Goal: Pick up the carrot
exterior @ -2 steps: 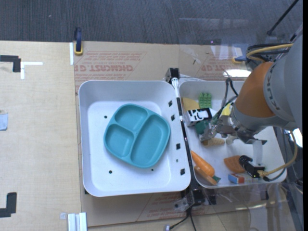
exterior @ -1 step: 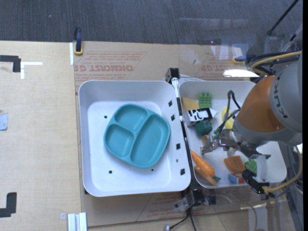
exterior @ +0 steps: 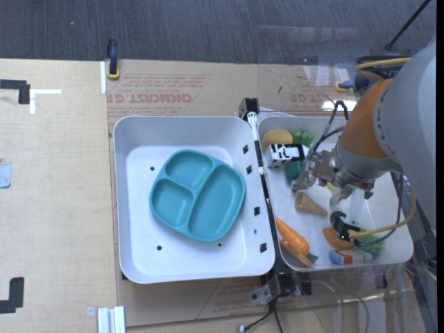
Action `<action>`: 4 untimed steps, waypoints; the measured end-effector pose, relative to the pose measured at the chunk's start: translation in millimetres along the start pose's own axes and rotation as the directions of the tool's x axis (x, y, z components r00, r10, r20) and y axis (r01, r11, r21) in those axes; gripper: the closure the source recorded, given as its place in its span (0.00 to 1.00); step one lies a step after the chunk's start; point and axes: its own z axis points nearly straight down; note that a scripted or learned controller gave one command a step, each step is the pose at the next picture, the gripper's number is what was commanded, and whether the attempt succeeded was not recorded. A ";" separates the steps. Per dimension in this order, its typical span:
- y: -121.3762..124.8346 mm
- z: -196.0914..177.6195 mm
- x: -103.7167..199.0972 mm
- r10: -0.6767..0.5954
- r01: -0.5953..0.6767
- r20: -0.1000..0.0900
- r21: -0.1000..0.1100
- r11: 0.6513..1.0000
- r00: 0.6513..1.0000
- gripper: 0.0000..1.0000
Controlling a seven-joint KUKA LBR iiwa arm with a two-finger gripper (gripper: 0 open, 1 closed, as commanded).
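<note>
The carrot [exterior: 292, 236] lies at the front of the right bin [exterior: 388, 255]. The gripper [exterior: 320, 184] hangs just behind the carrot, fingers spread, pinching nothing.

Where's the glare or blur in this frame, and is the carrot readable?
Camera view: pale glare streaks at upper right above the right bin; arm close to the lens and soft; carrot sharp and evenly lit; teal plate shows no glare.
</note>
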 end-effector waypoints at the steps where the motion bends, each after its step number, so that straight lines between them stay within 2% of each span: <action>1: 68.2 -79.0 18.3 -0.156 0.156 0.001 -0.004 0.988 0.988 0.00; 2: 2.5 -105.3 38.5 -0.182 0.182 0.001 0.000 0.983 0.983 0.00; 3: -95.0 -105.2 63.7 -0.058 0.058 0.000 0.002 0.998 0.998 0.00; 4: -95.5 -99.8 32.8 -0.372 0.372 -0.001 -0.001 0.928 0.928 0.00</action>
